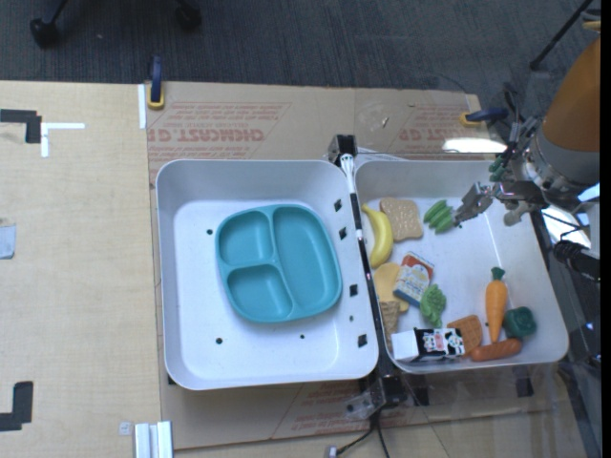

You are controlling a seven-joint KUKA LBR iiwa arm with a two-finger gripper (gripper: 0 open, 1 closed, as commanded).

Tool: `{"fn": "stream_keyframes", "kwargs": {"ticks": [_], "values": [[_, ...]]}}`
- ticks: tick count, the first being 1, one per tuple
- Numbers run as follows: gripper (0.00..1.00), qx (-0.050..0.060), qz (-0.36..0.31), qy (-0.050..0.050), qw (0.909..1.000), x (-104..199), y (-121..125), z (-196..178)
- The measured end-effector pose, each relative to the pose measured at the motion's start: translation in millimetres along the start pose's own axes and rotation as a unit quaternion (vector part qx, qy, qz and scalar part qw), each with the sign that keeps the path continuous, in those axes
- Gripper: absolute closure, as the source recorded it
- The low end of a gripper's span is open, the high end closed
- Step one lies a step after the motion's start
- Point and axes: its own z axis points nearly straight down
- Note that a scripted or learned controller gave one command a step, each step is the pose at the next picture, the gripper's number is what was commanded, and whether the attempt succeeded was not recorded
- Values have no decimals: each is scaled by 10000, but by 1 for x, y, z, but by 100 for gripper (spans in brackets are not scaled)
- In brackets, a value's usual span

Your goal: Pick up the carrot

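Note:
The carrot, orange with a small green top, lies upright in the view near the front right of the right bin. It sits between a cracker and a dark green toy. My gripper hangs over the back right part of that bin, well behind the carrot and apart from it. Its two fingers stand open with nothing between them. A green pea pod lies just left of the left finger.
The right bin also holds a banana, toast, a small carton, a leafy green piece, a black-and-white box and an orange sausage-like piece. A teal divided plate sits in the left bin.

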Motion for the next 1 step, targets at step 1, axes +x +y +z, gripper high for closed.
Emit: {"fn": "stream_keyframes", "kwargs": {"ticks": [1], "values": [[0, -17, -648, 10, 9979, -58, -44, 121]]}}
